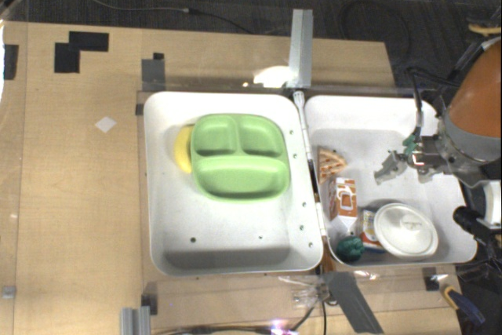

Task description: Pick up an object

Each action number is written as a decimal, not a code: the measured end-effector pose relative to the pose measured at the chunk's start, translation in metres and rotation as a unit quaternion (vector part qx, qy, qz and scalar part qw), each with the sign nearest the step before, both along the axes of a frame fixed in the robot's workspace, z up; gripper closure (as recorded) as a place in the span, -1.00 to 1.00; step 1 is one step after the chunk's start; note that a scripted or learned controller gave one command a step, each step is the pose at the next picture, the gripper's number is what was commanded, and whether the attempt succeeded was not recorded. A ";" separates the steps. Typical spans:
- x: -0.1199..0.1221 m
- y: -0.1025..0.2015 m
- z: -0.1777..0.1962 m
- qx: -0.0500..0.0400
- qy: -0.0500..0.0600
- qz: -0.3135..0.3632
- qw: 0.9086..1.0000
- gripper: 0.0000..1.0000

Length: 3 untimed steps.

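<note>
Apparently hovering over the right bin (369,118), gripper (390,167) near the white bowl (405,229); jaws' opening impossible to tell.

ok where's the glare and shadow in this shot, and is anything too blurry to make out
Camera view: glare blooms on the bench just above the left bin, near the metal post; soft shadow pools along that bin's lower wall, below the green divided plate; the gripper over the right bin is soft, its details unclear.
</note>
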<state>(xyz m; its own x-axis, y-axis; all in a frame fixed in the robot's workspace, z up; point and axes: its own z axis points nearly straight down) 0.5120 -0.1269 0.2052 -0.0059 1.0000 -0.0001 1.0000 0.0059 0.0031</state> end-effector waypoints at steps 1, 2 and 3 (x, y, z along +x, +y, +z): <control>-0.024 0.042 -0.072 0.000 0.000 0.041 0.999 -1.00; 0.080 0.036 -0.093 -0.002 -0.013 0.130 0.991 -1.00; 0.084 0.038 -0.078 -0.002 -0.019 0.131 0.991 1.00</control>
